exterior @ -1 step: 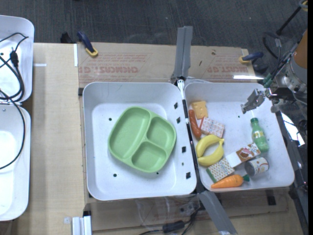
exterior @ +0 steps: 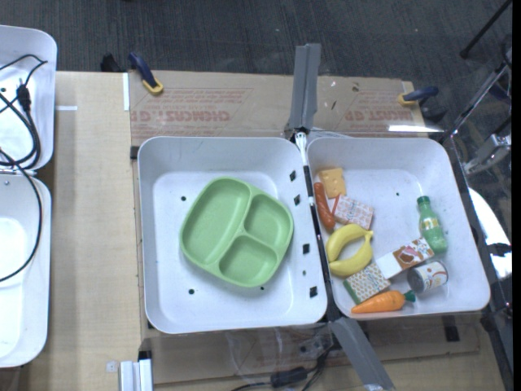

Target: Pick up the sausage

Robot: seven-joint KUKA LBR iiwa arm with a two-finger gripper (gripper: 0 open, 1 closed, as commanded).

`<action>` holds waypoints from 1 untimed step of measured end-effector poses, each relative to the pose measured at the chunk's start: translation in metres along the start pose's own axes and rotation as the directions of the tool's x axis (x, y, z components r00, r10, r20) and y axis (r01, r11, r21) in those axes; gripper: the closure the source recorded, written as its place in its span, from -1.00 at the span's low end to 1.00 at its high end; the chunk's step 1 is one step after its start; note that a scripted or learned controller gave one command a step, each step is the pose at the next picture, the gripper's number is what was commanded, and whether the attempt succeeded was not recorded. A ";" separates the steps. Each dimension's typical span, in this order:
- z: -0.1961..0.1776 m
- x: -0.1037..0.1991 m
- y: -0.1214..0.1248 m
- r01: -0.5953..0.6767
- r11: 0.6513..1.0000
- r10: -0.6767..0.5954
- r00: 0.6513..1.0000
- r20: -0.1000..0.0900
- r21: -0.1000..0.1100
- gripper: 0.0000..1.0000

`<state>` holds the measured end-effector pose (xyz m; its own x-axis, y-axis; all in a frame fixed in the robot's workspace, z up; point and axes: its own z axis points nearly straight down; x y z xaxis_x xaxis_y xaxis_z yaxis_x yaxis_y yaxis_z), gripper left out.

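Bench carries two white bins: left bin (exterior: 155,243) holds a green divided plate (exterior: 237,231), right bin (exterior: 456,218) holds the clutter. I read the sausage (exterior: 324,206) hard against the right bin's left wall, long axis running near-to-far, just left of the banana (exterior: 350,249). Approach comes from the right across the bin.

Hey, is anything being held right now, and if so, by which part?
Nothing is held. The sausage lies in the right bin along its left wall, beside the banana.
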<state>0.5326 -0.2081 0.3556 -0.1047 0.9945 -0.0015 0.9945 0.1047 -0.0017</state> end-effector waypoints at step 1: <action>0.080 0.030 0.072 0.072 0.997 -0.072 0.997 -0.002 0.003 -1.00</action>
<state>0.6007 -0.1705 0.2752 -0.1757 0.9844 0.0007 0.9844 0.1757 -0.0044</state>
